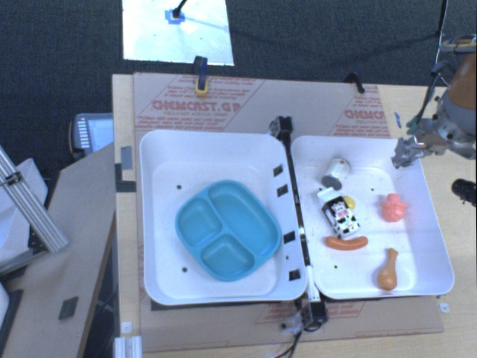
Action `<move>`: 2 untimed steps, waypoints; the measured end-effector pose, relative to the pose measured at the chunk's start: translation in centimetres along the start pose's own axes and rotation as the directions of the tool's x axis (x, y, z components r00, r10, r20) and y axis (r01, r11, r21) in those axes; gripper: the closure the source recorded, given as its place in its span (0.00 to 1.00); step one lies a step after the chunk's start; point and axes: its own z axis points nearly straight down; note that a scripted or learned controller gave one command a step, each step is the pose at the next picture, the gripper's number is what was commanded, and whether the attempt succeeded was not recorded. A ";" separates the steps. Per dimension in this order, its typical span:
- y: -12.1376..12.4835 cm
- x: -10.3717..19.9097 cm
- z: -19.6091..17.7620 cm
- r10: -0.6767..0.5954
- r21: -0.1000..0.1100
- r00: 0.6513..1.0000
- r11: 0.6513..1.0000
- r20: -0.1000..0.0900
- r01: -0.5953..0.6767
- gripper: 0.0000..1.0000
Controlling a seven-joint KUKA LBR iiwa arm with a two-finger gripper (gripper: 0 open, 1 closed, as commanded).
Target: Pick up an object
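Note:
The right bin (432,222) holds several small objects: a white and grey cylinder (335,171), a black-and-white cow-patterned carton (340,213) with a yellow piece beside it, a pink toy (393,208), an orange-red sausage (346,242) and a tan drumstick (387,270). My gripper (406,152) hangs at the right bin's far right corner, above its rim, away from all the objects. Nothing shows between its fingers.
The left bin (160,200) carries a blue three-compartment plate (226,230). A black divider (291,200) with clips runs between the bins. The arm (458,103) enters from the right edge. A yellow clamp (201,84) sits on the cardboard behind the left bin.

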 end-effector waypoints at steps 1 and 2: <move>0.2 0.0 -4.1 -0.001 0.001 1.000 1.000 0.000 0.001 1.00; 0.5 5.9 -4.4 -0.005 0.005 1.000 1.000 -0.005 0.005 1.00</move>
